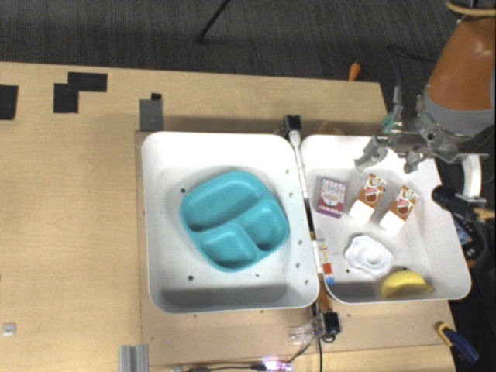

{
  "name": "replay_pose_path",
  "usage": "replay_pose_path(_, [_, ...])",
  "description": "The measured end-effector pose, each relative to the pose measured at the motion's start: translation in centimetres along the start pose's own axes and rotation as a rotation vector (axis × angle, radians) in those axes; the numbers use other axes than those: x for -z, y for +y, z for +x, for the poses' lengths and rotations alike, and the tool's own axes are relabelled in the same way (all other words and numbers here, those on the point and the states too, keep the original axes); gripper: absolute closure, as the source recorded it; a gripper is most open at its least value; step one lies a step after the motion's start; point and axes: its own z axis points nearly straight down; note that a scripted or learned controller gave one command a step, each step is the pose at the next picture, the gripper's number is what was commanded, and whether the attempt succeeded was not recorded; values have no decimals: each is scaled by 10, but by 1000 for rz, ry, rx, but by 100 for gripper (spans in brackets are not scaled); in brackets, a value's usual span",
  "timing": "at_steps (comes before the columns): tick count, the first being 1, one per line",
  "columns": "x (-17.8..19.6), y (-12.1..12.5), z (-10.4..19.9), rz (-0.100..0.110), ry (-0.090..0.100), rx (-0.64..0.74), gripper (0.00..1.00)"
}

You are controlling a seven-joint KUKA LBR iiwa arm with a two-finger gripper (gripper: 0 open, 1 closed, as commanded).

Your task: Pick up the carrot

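Over the right bin's [443,235] far edge, your claw [389,156] hangs released, nothing between its fingers. What looks to you like the carrot [354,71] lies at the bench's [77,208] far edge, outside both bins

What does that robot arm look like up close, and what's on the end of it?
The arm is a rounded orange section above a grey wrist ring. Below sits a small metal gripper with thin silvery fingers. Dark cables hang near its right side.
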Motion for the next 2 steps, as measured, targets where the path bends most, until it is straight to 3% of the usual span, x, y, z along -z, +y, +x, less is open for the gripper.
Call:
replay_pose_path(1, [-38, -23, 43, 3, 1, 2, 0])
replay_pose_path(2, [-75, -54, 89, 3, 2, 112, 0])
